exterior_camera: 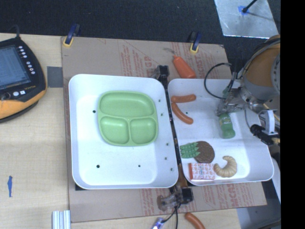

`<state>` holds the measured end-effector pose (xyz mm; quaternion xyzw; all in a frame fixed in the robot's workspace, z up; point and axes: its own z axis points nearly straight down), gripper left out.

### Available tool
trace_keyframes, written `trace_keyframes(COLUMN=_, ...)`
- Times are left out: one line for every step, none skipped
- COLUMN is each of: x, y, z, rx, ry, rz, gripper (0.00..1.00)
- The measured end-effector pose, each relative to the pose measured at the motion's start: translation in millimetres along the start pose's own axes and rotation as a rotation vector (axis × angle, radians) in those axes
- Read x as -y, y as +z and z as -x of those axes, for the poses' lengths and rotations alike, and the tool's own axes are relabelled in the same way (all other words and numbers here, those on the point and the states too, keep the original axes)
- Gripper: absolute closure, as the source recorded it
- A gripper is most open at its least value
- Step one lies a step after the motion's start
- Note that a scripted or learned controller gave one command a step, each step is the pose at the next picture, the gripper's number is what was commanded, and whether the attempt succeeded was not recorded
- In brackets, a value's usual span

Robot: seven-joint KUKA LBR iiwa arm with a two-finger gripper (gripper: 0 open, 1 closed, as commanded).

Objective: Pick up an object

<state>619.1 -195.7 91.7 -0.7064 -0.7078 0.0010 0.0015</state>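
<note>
I am reaching my gripper (226, 114) down into the right bin (259, 175), just above a small green object (227, 128) that is lying near the bin's middle. I cannot tell how my gripper stands. The two sausages (183, 106) are lying at the bin's left side.

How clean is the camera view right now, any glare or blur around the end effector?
Camera view: even lighting, with mild washout on the right bin floor; the end effector over the green object looks soft and cluttered by cables, while the green tray is sharp.
</note>
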Motion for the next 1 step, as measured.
trace_keyframes(x=40.8, y=0.5, z=-40.4, rx=0.001, ry=-0.003, rz=-0.001, gripper=0.00)
